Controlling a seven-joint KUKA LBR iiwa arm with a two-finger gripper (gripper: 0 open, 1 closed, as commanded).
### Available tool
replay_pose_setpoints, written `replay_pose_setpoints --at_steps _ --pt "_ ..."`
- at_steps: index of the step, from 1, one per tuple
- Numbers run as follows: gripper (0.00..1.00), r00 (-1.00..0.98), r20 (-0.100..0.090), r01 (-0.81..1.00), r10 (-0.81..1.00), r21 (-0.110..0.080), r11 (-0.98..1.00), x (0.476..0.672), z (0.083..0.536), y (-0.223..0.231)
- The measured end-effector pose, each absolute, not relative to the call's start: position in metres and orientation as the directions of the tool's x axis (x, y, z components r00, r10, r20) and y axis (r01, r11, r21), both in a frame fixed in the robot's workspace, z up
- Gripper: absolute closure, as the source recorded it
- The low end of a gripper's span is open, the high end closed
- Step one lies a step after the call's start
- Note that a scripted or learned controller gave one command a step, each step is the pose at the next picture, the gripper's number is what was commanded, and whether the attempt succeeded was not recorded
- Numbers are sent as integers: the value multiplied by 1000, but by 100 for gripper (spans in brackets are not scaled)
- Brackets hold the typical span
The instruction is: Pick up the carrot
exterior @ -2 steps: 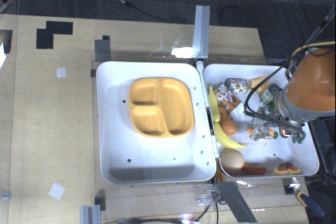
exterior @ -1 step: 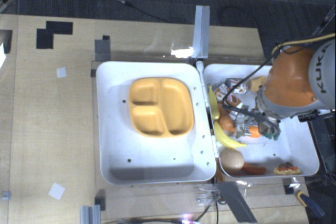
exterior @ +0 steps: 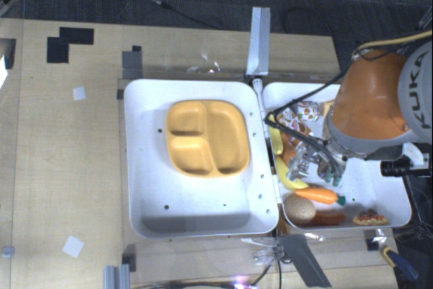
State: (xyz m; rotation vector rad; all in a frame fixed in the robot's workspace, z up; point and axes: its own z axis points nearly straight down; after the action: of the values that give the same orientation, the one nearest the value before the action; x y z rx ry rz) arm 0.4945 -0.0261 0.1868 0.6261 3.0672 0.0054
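We see the carrot (exterior: 316,195) lying in the right bin (exterior: 396,203), near its front edge, just below the gripper (exterior: 312,166) and apart from it. Whether the gripper is open or closed, we cannot tell.

You see a bench (exterior: 61,166) of pale, matt wood grain. Both bins (exterior: 142,145) look like smooth white plastic with a soft sheen. The yellow tray (exterior: 206,137) looks like matt plastic. The carrot (exterior: 316,195) is smooth, slightly glossy orange plastic.
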Motion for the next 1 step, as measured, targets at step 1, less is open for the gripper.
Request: replay_pose_setpoints --at_steps 1 --pt "0 -919 -9 393 393 4 919 494 186 -27"
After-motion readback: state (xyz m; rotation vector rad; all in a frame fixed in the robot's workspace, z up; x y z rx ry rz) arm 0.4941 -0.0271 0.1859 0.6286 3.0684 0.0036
